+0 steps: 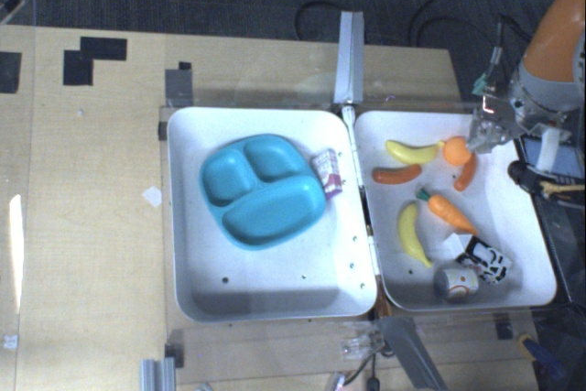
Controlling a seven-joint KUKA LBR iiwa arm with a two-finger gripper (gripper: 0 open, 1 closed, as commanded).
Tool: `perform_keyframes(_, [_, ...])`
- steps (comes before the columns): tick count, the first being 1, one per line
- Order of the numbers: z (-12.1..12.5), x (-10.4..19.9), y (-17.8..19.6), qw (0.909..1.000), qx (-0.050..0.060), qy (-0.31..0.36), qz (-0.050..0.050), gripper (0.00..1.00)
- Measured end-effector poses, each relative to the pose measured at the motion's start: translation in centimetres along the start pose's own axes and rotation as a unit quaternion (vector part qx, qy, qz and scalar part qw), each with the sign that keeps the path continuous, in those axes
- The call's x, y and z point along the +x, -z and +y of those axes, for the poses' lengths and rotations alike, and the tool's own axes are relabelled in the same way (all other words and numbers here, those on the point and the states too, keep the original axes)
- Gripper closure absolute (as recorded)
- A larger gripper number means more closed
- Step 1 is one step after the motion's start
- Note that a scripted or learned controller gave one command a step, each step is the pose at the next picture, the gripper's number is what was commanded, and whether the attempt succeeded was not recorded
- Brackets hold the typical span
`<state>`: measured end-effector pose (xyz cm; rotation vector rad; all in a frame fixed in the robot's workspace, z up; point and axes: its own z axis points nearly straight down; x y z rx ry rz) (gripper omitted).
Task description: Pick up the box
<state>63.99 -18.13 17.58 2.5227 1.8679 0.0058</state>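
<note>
Left bin (183,288) holds one blue divided plate (263,190), with the small box (328,172) touching its right edge. Right bin (540,288): two bananas (414,233), a carrot (447,210), an orange (455,151). The end effector (488,135) hovers at the far rim beside the orange; its finger state can't be told.

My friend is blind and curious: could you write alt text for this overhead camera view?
A robot arm reaches from the right, its hand over the far edge of the right bin, which has toy bananas, carrots and a small black-and-white box. The left bin has a blue divided plate.
</note>
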Motion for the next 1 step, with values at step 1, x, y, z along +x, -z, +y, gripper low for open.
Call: perform_keyframes(1, [3.19, 0.16, 11.74, 1.0, -0.002, -0.009, -0.001, 1.0])
